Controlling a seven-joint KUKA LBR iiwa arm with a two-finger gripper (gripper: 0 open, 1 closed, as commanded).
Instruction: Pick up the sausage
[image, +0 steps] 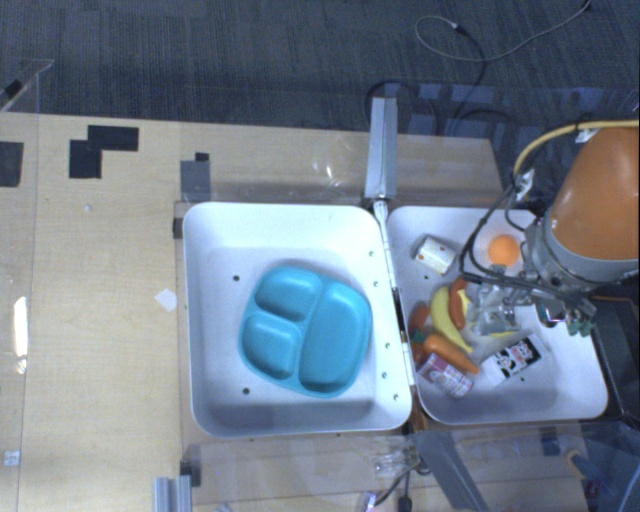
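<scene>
While the gripper (490, 318) hangs over the right bin (560, 400), grip state unclear; sausage (459, 303) beside banana (445, 318), blue tray (305, 330) left.

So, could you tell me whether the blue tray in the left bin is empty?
Empty: all three compartments of the tray show bare blue, and the food lies in the right bin.

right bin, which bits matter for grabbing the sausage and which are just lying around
For the job:
- sausage, reddish, beside the banana
- claw, low over that pile

Just lying about:
- banana
- carrot
- orange ball
- small white box
- black and white packet
- blue divided tray in the left bin
</scene>
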